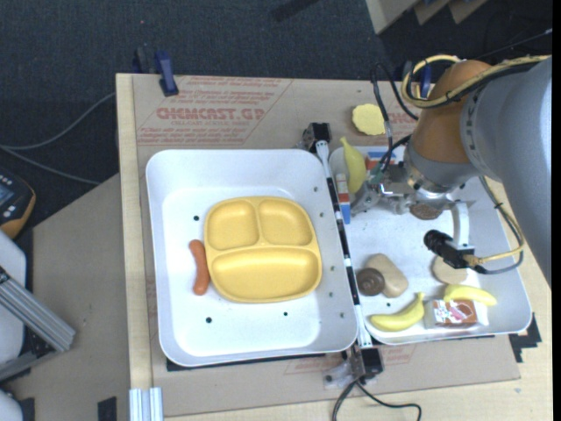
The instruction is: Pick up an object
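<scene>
In the right bin [513,310], the banana [396,315] lies well below the jaws [419,202], state unclear.

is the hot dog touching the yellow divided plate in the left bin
Touching. The camera view shows the hot dog lying along the left rim of the yellow plate, with no white bin floor visible between them.

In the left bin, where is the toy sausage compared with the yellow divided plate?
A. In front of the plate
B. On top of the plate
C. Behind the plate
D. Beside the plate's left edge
D: the toy sausage lies on the bin floor along the left edge of the yellow divided plate.
</scene>
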Action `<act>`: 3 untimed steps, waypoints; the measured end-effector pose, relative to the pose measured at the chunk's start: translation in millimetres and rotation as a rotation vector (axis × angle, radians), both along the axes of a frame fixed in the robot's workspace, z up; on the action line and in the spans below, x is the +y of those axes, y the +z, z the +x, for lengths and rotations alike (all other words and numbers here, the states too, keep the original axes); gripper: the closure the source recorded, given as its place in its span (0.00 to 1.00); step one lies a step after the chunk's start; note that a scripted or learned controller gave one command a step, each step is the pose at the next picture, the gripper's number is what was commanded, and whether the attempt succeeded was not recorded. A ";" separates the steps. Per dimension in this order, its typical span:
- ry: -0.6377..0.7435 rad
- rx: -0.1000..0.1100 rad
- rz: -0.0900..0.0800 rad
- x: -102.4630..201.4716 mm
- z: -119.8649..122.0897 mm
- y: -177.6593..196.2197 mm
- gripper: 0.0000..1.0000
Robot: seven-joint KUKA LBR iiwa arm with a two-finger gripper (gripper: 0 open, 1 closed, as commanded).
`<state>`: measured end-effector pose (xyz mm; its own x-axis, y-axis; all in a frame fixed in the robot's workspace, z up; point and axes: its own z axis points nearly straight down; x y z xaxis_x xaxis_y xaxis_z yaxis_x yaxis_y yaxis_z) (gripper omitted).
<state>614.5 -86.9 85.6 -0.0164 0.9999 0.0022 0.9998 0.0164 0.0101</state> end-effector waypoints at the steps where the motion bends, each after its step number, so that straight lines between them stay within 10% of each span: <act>1: -0.008 0.025 -0.004 -22.9 50.0 17.5 0.00; 2: -0.015 0.016 0.000 -71.6 51.9 2.2 0.00; 3: -0.019 0.003 0.008 -135.9 -16.3 2.5 0.00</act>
